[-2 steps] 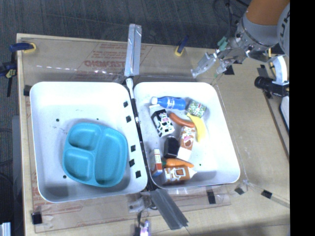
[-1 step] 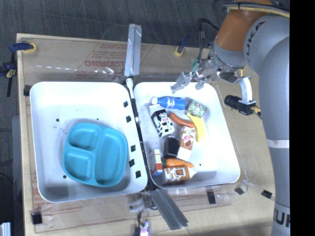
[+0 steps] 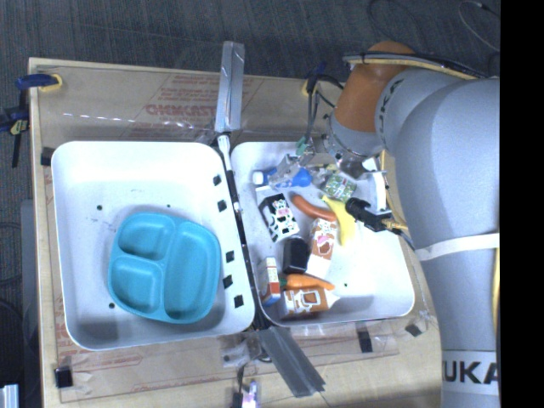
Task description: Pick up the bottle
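The bottle (image 3: 279, 177) is a small clear one with a blue label and a white cap. It lies on its side at the back of the right bin (image 3: 393, 279), cap pointing left. My gripper (image 3: 330, 167) hangs below the orange wrist band, low over the back of that bin, just right of the bottle's base. Clutter and the wrist hide where its tips meet the objects, so whether it touches the bottle is unclear.
The right bin holds a cow-print carton (image 3: 279, 215), a sausage (image 3: 313, 205), a banana (image 3: 340, 217), a black box (image 3: 295, 252), a carrot (image 3: 308, 283) and an orange pack (image 3: 303, 303). A blue divided tray (image 3: 166, 266) lies in the left bin (image 3: 76, 194).
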Motion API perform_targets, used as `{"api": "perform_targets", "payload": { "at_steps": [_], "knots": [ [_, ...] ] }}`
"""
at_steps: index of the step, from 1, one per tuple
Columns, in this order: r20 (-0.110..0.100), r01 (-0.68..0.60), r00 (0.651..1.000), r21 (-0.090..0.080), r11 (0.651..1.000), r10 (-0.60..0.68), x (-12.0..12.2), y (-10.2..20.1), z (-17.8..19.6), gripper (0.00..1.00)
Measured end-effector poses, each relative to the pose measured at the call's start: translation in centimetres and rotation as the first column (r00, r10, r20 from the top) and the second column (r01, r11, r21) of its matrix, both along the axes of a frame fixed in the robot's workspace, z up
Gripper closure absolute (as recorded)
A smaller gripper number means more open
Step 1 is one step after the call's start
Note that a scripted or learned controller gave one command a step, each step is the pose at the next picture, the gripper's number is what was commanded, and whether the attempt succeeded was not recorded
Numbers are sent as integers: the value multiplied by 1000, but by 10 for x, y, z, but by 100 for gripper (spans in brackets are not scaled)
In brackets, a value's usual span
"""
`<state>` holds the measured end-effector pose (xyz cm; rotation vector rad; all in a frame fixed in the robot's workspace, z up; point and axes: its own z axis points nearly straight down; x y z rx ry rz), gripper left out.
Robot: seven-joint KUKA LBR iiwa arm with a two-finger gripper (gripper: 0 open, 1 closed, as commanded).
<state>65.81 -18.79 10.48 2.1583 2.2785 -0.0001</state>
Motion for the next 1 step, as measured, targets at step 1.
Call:
{"api": "perform_targets", "payload": {
  "at_steps": [1],
  "knots": [
    [-6, 178, 984, 5, 984, -178, -26, -13, -12, 0]
  ]
}}
